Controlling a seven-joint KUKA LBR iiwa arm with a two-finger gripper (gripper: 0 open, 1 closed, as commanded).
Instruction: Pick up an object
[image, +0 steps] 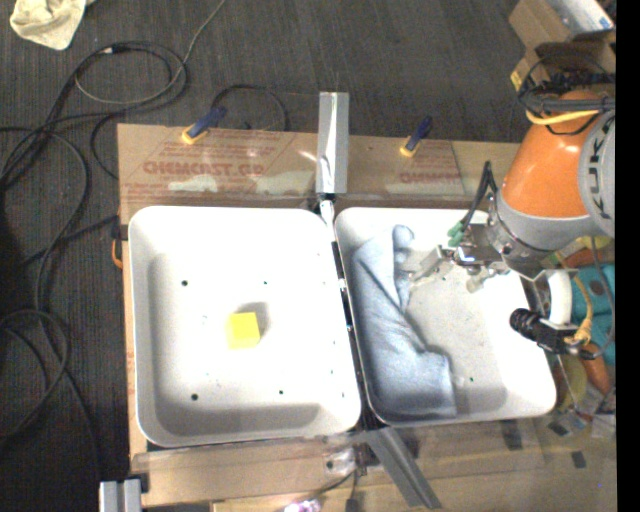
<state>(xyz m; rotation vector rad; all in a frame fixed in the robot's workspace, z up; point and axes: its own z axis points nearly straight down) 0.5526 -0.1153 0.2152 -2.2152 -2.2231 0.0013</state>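
A yellow block (244, 329) lies near the middle of the left bin (150, 250). A grey-blue cloth (392, 330) lies crumpled along the left side of the right bin (510, 390), reaching from its back edge to its front wall. My gripper (447, 278) hangs over the back half of the right bin, just right of the cloth's upper end. It is open, with bare bin floor showing between the fingers and nothing held.
A metal post (332, 140) stands behind the gap between the two bins. Blue and yellow clamps (205, 124) (416, 136) hold the cardboard sheet behind them. Cables (60, 200) lie on the dark floor at the left.
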